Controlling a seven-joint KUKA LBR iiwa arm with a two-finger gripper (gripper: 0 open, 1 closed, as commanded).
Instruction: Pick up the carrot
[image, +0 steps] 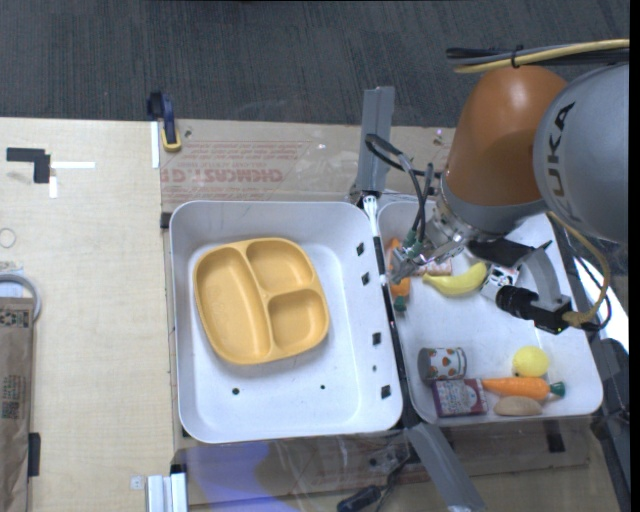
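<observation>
Nearest the camera, along the front wall of the right bin (590, 400), one carrot (516, 388) lies on its side, orange with a green stub at its right end, just above a pale oval object (519, 406) and beside one small red packet (458, 397). It looks like a light, stiff, smooth toy, likely to slip or roll, so a grasp across the thick middle of the body seems the safest hold. Just behind sit one small can (443, 361) and one yellow lemon (531, 361). Farther back, one banana (455, 281) lies near the gripper (405, 262), which hangs over the bin's left wall, well apart from the carrot; a small orange object (400, 287) sits just below it, too small to identify. Whether the pincer is open or closed cannot be told, nor whether it grips anything. In the left bin (200, 400), one yellow three-compartment plate (262, 298) rests on the floor. Two bins in all stand side by side.
</observation>
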